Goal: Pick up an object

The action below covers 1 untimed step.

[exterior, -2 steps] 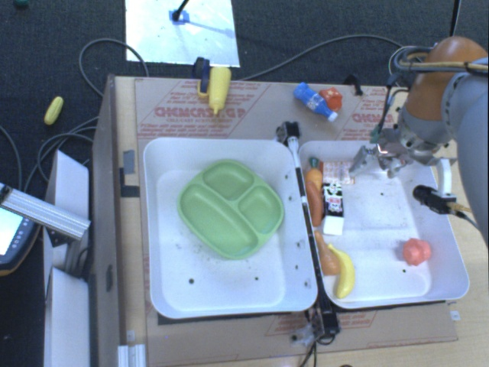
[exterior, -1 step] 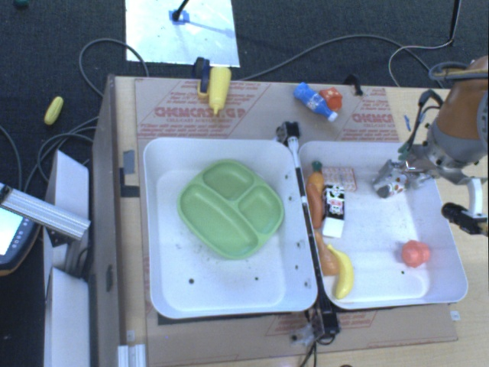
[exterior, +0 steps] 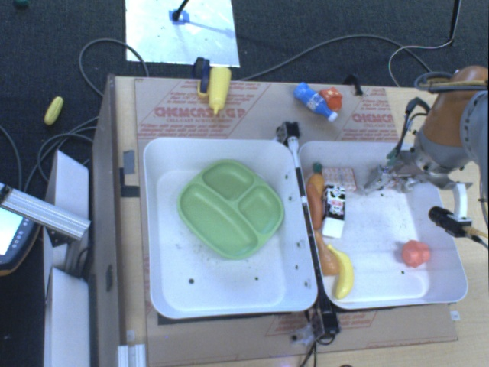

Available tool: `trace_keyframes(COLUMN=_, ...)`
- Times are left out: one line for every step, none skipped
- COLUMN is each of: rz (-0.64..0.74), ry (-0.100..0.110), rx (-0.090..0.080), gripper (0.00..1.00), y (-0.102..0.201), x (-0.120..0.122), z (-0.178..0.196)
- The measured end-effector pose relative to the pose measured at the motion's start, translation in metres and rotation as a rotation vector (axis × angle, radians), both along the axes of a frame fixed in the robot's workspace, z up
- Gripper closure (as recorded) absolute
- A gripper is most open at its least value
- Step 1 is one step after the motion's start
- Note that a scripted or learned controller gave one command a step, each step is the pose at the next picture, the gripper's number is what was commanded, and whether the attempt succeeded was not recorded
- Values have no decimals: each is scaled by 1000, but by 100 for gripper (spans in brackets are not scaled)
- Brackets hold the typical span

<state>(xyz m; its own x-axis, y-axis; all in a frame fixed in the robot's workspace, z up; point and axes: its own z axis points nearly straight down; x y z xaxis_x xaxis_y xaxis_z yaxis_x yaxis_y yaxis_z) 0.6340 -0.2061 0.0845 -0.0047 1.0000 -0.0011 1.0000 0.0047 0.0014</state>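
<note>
Nearest the camera, along the front of the right bin (exterior: 447, 287), lie a yellow banana (exterior: 343, 275) by the divider and a small, rounded salmon-pink lump (exterior: 415, 254) further right; what the lump is cannot be made out. Just behind the banana an orange item (exterior: 327, 257) rests against the divider, partly covered by the banana's upper end. Further back sits a small carton (exterior: 335, 206) printed in black and white, with a carrot (exterior: 315, 193) standing lengthwise beside it at the bin's left wall, green tip pointing away. Behind the carton is a flat pinkish packet (exterior: 341, 178), half hidden by it.

The left bin (exterior: 170, 281) holds a green sectioned plate (exterior: 231, 207).

The gripper (exterior: 382, 179) hangs low over the back of the right bin, right of the packet and apart from it; the carton lies nearer the camera and to its left, the pink lump well in front of it. Its tips blur into the bin floor, so its opening cannot be told.

Beyond the bins, on the cardboard, lie a yellow bottle (exterior: 218, 88) and a blue bottle (exterior: 314, 101).
</note>
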Motion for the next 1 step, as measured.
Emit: trace_keyframes(rz=0, ry=-2, rx=1, gripper=0, y=46, x=26, z=1)
